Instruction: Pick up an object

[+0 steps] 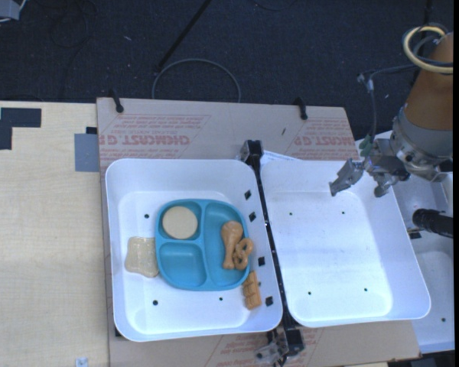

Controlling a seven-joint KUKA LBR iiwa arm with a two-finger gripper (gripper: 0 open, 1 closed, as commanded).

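Note:
In the left bin (130,178) lies a blue divided tray (185,270). A round tan disc (179,222) rests in its upper left compartment, and a knobbly tan pretzel-like piece (236,245) in its right one. A pale bread-like slab (141,256) lies on the bin floor left of the tray, and a small orange-brown piece (251,290) sits at the tray's lower right corner. My gripper (363,178) hangs over the upper right corner of the right bin (344,281), far from all of these, fingers spread and nothing between them.
A black divider (262,235) joins the two bins. Cardboard (183,132) lies beneath them on a light wooden bench (38,243). Cables trail over the dark floor behind. The grey and orange arm (428,105) stands at the right edge.

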